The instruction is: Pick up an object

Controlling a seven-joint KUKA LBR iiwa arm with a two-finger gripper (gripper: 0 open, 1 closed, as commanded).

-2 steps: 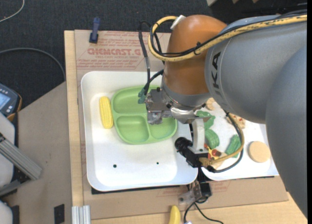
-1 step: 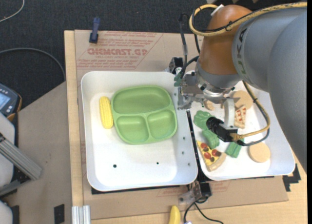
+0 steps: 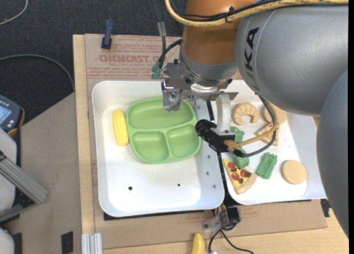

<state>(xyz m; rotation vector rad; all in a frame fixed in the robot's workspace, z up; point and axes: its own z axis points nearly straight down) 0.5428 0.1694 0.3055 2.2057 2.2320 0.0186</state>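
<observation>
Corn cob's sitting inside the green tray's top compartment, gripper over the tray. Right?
Not quite. The camera view shows the corn cob lying on the left bin floor beside the green tray, outside it. The gripper is over the tray.

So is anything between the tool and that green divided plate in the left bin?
Nothing visible. The tool sits right over the far rim of the green divided plate. The yellow corn lies beside the plate's left edge, off to the side.

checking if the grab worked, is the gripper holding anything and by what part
Cannot be told for sure. The gripper sits at the far rim of the green divided plate in the left bin, but no object shows between its fingers.
</observation>
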